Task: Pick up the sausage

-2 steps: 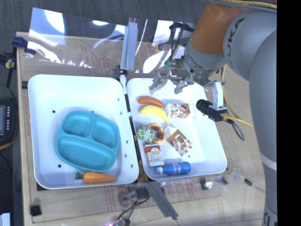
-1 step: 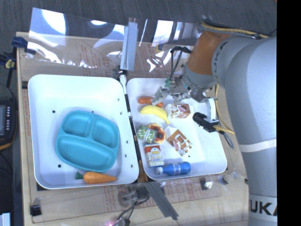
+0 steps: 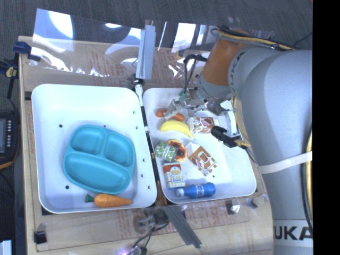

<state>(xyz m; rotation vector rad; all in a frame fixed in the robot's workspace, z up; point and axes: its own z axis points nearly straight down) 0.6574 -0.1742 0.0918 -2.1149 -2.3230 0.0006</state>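
The sausage (image 3: 161,112) is a small orange-red piece lying near the back left of the right bin (image 3: 241,177), close to the wall between the bins. My gripper (image 3: 178,109) hangs low over the back of that bin, just right of the sausage and right above the banana (image 3: 175,126). A second orange bit (image 3: 179,117) shows right under the gripper, and I cannot tell whether it belongs to the sausage. The grey arm covers the bin's right side.
The right bin also holds two snack packets (image 3: 203,160), a green and red pack (image 3: 169,151), a small can (image 3: 173,175) and a blue bottle (image 3: 197,190). In the left bin (image 3: 48,105) lie a blue divided plate (image 3: 100,158) and a carrot (image 3: 110,200).
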